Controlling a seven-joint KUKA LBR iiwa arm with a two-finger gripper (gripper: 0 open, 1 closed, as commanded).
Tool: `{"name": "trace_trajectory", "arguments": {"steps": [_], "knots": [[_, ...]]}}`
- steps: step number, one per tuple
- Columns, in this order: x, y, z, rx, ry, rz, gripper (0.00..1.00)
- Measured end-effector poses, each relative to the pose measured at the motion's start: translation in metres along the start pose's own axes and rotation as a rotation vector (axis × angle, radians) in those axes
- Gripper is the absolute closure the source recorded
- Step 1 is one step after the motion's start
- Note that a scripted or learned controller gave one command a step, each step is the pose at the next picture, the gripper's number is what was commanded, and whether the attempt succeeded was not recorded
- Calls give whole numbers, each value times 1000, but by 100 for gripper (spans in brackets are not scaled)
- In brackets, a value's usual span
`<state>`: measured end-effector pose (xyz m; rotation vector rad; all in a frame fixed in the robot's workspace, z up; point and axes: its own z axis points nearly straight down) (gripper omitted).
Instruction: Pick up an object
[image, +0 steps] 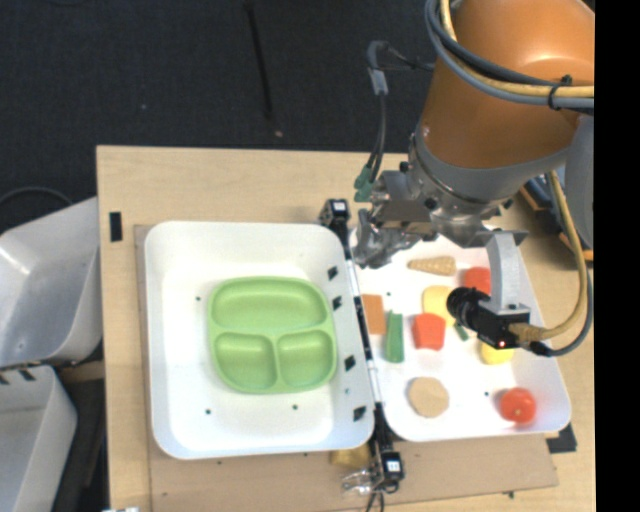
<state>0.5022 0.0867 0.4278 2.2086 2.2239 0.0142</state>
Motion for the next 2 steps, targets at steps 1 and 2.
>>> {"name": "trace_trajectory", "arguments": {"steps": [1,2], "knots": [[-62,-13,-19,7,-3,12,100],[-104,-16,120,25,-4,12,100]]}}
